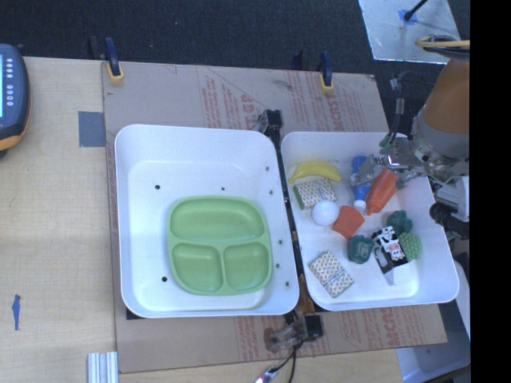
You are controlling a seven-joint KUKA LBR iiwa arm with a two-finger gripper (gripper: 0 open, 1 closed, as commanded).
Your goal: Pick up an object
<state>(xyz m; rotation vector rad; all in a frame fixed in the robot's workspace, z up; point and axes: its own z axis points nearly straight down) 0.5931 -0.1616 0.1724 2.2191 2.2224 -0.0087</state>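
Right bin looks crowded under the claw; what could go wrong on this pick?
The claw sits over a tight cluster: the orange bottle touches a blue piece and lies near the white ball, so it may nudge neighbours or grab two. The ball could roll away. The bin wall is close, risking a scrape.

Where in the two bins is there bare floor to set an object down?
Left bin: a bare strip all around the green tray, widest above it. Right bin: bare along the bottom edge below the patterned packet; its middle is crowded around the white ball and carrot.
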